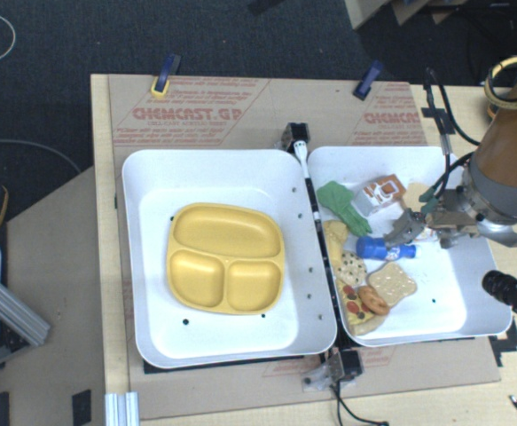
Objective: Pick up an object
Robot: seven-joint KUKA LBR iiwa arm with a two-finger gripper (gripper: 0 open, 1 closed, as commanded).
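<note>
The right bin holds a pile of toy food along its left side: a green piece, a small white and orange box, a blue object, a tan cracker, a chocolate-chip cookie and a pizza slice. My gripper reaches in from the right and hangs low over the bin, just right of and above the blue object and below the box. Whether it touches either one is unclear.
In the left bin lies a yellow divided plate. Clamps sit at the seam between the bins, at the back and the front. The arm's grey and orange body covers the right bin's right edge.
</note>
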